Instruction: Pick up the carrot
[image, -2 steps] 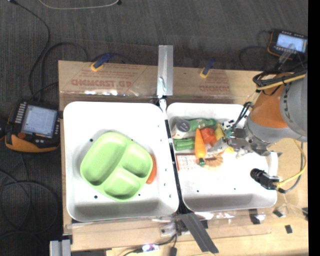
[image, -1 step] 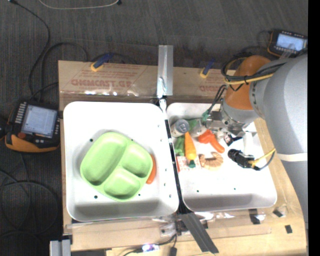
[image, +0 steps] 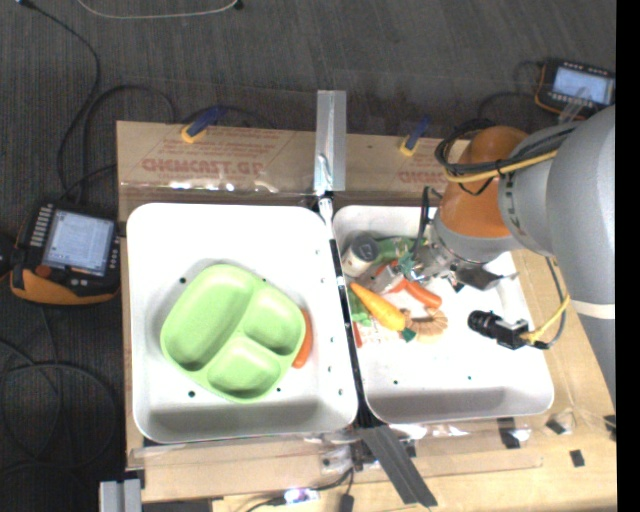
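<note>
Black handset, far left: a pendant (image: 68, 250) with a lit screen and an orange underside lies on the dark carpet beside the surface (image: 250, 160), its cable looping away.
Left bin: a shallow white bin (image: 150, 400) carries a green divided plate (image: 233, 328) with three wells, tilted and lying near the middle.
Orange sliver: a thin orange object (image: 303, 345) peeks out from under the plate's right edge, against the bin's right side; what it is I cannot tell.
Divider: a metal strip (image: 331, 130) stands upright between the two bins at the back.
Right bin: the second white bin (image: 470, 395) holds a cluster of small items in its back left part.
Carrot: the carrot (image: 378, 306) lies slanted in the right bin, near the bin's left wall, its leafy green end pointing towards the middle, touching the other items around it.
Neighbours: a red-orange piece (image: 420, 293) lies just beside the carrot on its right, and a grey, roundish object (image: 362, 250) sits behind it.
Tool: the tool (image: 432, 262) hangs low over the back of the cluster, just beyond the carrot; whether it is released or clenched I cannot tell, and nothing is seen in its grip.
Arm: the grey arm (image: 570, 190) with its orange band (image: 480, 185) enters from the right.
</note>
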